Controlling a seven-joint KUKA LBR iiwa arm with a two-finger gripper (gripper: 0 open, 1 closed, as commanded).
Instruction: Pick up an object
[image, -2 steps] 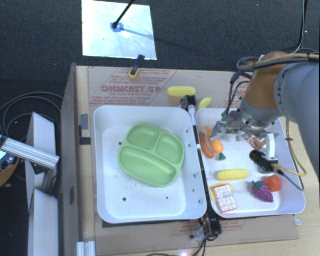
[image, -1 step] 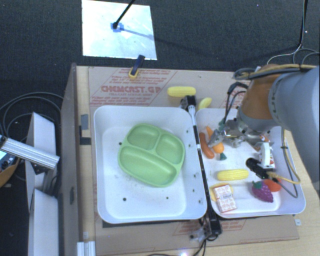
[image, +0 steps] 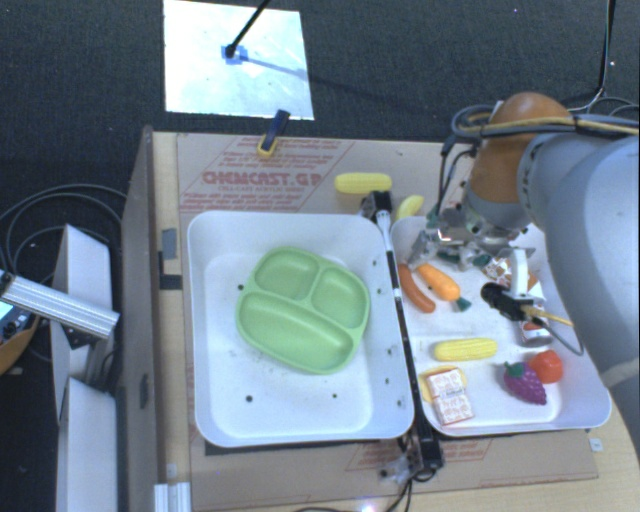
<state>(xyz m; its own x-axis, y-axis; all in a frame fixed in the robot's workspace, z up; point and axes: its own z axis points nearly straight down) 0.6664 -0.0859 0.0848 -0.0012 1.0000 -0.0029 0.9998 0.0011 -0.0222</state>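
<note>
reaching in from the right, the gripper (image: 452, 243) is seen low over the right bin (image: 580, 405), just above the carrot (image: 438, 281). whether it is wide or narrow cannot be told. a green divided plate (image: 303, 310) is held in the left bin (image: 225, 400).

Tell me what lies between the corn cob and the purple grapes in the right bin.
Bare white bin floor separates the corn cob from the purple grapes in the camera view.

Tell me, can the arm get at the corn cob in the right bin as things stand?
Probably yes. The corn cob lies flat in the right bin with open floor around it, nothing on top, and the gripper hangs over that same bin.
</note>
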